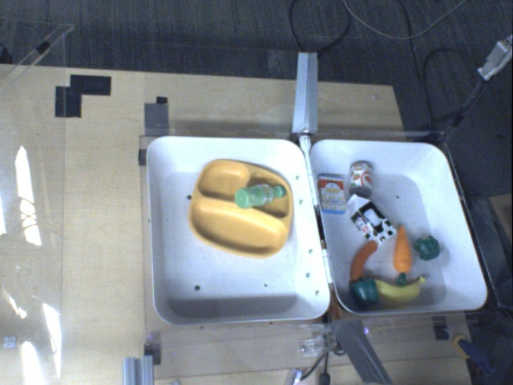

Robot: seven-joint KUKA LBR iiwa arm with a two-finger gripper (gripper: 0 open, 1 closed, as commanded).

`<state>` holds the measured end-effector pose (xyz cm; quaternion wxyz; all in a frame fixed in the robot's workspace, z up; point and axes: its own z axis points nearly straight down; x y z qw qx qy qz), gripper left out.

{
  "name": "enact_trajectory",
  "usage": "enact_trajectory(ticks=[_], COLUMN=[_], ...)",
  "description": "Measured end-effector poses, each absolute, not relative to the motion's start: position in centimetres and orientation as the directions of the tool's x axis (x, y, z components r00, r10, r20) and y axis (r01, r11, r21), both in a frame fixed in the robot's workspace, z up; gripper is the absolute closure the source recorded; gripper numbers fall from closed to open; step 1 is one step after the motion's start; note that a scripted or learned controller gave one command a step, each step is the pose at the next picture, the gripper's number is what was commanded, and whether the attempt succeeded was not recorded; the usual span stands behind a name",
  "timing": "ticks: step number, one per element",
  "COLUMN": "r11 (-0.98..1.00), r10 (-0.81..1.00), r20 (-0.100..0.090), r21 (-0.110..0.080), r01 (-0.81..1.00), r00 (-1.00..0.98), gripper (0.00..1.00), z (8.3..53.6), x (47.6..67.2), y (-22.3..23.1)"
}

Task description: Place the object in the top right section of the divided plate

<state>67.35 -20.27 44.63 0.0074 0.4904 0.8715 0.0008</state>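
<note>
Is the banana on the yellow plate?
No, the banana lies in the right bin beside the carrot, while the yellow plate in the left bin holds a green bottle.

Hidden and hard-to-read parts of the two-bin bench

The green bottle covers part of the yellow divided plate's ridge, so where the upper sections meet is unclear. The print on the small carton and on the black-and-white toy is too small to read. The banana overlaps the dark green vegetable. Cables run off the top edge; metal fittings are cut off at the bottom.
</note>
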Motion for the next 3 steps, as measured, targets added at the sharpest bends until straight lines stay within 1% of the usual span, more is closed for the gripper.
enact_trajectory(ticks=[1,2,3], r11=[0.516,0.516,0.518], r10=[0.857,0.856,0.855], r20=[-0.006,-0.006,-0.005], r21=[0.004,0.004,0.004], r01=[0.857,0.856,0.855], r00=[-0.516,-0.516,-0.518], gripper=[1.0,1.0,1.0], z=[43.6,43.6,43.6], x=[67.1,67.1,63.9], y=[-20.4,-20.4,-20.4])
